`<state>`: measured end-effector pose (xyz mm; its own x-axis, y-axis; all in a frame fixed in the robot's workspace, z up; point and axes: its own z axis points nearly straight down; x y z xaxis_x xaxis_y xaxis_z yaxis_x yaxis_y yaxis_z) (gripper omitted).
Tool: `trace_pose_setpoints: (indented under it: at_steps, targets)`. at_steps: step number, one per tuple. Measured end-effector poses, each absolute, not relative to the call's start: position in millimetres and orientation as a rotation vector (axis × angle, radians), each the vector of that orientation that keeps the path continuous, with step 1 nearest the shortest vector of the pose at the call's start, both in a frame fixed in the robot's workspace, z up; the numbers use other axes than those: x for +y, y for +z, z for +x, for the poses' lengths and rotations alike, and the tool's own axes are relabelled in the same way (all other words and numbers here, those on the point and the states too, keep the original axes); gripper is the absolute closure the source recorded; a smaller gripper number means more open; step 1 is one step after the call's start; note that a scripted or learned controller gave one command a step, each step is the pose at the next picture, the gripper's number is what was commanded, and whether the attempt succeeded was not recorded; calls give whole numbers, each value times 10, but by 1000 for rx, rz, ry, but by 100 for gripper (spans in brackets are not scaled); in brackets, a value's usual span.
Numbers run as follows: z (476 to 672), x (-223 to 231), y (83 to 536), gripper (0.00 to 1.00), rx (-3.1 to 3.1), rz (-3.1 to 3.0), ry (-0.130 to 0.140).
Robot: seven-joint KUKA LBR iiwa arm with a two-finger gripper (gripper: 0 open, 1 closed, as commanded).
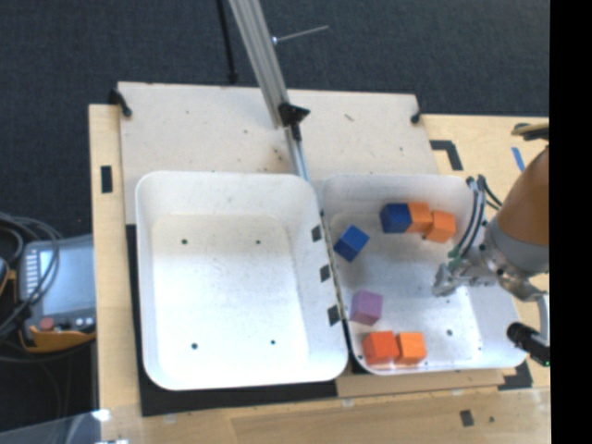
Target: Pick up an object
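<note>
The right bin [407,191] holds several small blocks. Two blue blocks lie toward its back: one [396,217] beside two orange blocks [432,221], the other [351,242] near the left wall. A purple block [367,306] sits left of centre. Two more orange blocks [393,347] rest side by side at the front wall. My gripper [450,277] hangs over the right side of this bin, right of the purple block and below the back orange pair. No block is seen between its fingers.
The left bin [231,280] stands alongside, its rim meeting the right bin's. A slanted metal pole [264,54] rises from behind the bins. A grey device with cables [46,289] sits off the bench's left edge.
</note>
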<state>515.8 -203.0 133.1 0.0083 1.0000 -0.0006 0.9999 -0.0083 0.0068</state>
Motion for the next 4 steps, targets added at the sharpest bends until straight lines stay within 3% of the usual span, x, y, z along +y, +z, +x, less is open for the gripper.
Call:
trace_pose_setpoints:
  at_steps: [2,4]
  targets:
    - [5153,-1975,2331,100,2221,2211,6]
    - [5480,-1042,2350,100,2230,2212,4]
